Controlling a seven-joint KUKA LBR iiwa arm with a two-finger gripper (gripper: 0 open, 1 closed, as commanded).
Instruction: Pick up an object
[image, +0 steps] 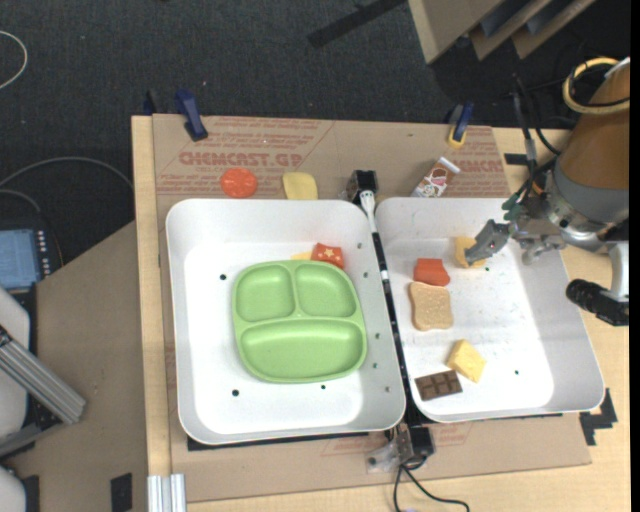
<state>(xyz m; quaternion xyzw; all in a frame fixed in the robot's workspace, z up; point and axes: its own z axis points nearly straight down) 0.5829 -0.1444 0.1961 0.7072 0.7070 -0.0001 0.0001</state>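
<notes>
Overhead slanted view of the worktop (250, 150), a brown cardboard-covered surface bearing two shallow white bins side by side. The tool (480, 250), a grey two-finger gripper on the grey arm entering from the right of the view, sits low over the upper part of the right-hand white bin (560, 330). Its tip points down and toward the left of the view, at a small yellow block (464, 247) that lies touching or just beside the fingertips on their left; this is judged the likeliest thing to be picked. Whether the block is between the fingers or merely beside them cannot be told, and whether the tool is spread or pressed together cannot be told either.

Further from the tool, toward the left and the near edge of the same bin, lie a small red block (431, 271), a tan toast-shaped slice (432, 306), a yellow wedge like cheese (466, 360) and a dark brown chocolate-like bar (438, 384). The toast slice runs with its long axis roughly from far edge to near edge.

The left-hand white bin (200, 260) holds a green three-compartment plastic tray (298, 322), with a red piece bearing a yellow mark (328, 255) just beyond its far rim.

Judgement: the coming move turns on the yellow block lying immediately left of the tool tip, so little travel is needed.
</notes>
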